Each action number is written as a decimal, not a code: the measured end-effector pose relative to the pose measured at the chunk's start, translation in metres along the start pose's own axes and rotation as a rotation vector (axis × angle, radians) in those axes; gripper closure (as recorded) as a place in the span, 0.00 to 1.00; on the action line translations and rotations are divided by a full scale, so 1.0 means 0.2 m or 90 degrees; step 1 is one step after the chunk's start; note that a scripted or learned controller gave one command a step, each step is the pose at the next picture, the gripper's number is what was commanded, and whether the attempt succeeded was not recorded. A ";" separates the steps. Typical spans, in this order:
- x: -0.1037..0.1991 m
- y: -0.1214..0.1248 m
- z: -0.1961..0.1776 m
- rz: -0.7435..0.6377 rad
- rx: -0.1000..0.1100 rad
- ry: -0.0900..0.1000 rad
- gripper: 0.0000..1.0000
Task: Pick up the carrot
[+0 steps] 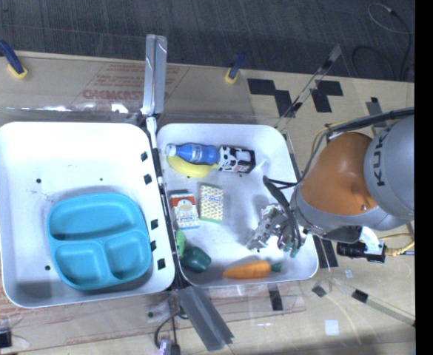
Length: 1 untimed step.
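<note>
two white bins (24, 161) on cardboard-covered bench (201, 76), dark floor

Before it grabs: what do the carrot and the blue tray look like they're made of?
Carrot: likely moulded plastic, a toy; uniform orange, smooth with a slight sheen, green stub at one end. Blue tray: probably hard plastic; even turquoise colour, rounded moulded compartments, matte to semi-gloss. Neither can be confirmed from look alone.

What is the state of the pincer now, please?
Pincer: above the right bin, just over the carrot; open or closed cannot be told, and nothing is seen held.
</note>
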State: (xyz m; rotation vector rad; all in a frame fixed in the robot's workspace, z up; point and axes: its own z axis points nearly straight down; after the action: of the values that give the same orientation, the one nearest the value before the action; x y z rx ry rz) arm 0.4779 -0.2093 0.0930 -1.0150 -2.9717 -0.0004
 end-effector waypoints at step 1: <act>0.09 0.11 0.01 0.053 0.000 0.002 1.00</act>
State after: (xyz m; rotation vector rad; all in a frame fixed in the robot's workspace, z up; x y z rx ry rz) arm 0.4769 -0.1817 0.0914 -1.1369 -2.9238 -0.0018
